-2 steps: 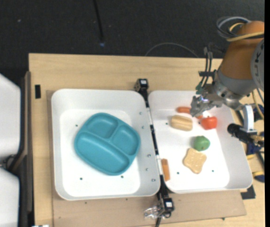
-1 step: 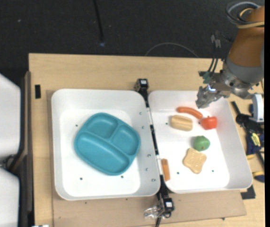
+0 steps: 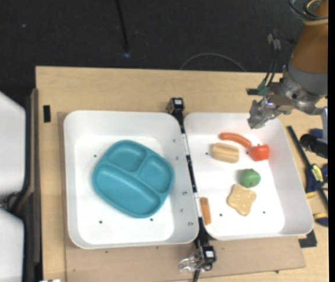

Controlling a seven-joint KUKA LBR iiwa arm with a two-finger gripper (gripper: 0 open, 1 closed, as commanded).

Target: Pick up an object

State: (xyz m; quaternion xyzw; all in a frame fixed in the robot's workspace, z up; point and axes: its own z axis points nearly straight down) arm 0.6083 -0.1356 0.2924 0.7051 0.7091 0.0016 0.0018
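Sausage [image 3: 236, 138], red-orange, lying in right bin [image 3: 293, 210] toward far side, just beyond bun [image 3: 225, 152]. Red pepper [image 3: 260, 152] just right of both. Green ball [image 3: 249, 177] nearer, then toast [image 3: 242, 199] just beside it. Small carrot [image 3: 205, 210] at near left edge of same bin. Left bin [image 3: 85, 228] holding teal divided plate [image 3: 133, 177], tilted askew, nothing seen on it. Gripper [image 3: 260, 117] hovering above right bin's far rim, clear of all food; open or closed, cannot tell.
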